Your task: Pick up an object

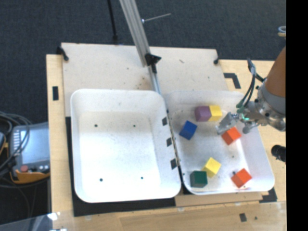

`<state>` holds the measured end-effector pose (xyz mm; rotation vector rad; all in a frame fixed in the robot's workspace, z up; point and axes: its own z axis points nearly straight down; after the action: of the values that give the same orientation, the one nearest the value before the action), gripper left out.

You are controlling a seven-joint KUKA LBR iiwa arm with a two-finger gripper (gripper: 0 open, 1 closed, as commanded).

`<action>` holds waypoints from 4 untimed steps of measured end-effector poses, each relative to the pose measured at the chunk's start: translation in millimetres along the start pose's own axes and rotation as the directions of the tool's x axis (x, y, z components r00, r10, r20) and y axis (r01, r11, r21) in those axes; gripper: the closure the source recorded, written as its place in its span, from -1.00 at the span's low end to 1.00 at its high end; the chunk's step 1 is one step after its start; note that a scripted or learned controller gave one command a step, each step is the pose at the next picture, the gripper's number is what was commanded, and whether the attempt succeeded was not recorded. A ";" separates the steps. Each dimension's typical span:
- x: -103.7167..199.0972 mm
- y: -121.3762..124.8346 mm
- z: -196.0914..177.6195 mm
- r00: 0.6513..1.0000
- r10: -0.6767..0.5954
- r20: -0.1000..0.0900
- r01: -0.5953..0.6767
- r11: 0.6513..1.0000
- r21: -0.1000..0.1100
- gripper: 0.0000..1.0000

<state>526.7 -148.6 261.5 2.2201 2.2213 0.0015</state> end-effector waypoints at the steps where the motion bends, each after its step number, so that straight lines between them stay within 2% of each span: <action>1: 0.7 0.3 41.9 1.000 0.003 0.001 -0.003 1.000 0.005 -1.00; 3: -3.3 -1.7 128.0 1.000 0.003 0.000 -0.003 1.000 0.006 -1.00; 4: -4.2 0.6 114.4 1.000 0.010 0.001 -0.010 1.000 -0.003 1.00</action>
<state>527.5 -152.8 147.1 2.2296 2.2076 0.0046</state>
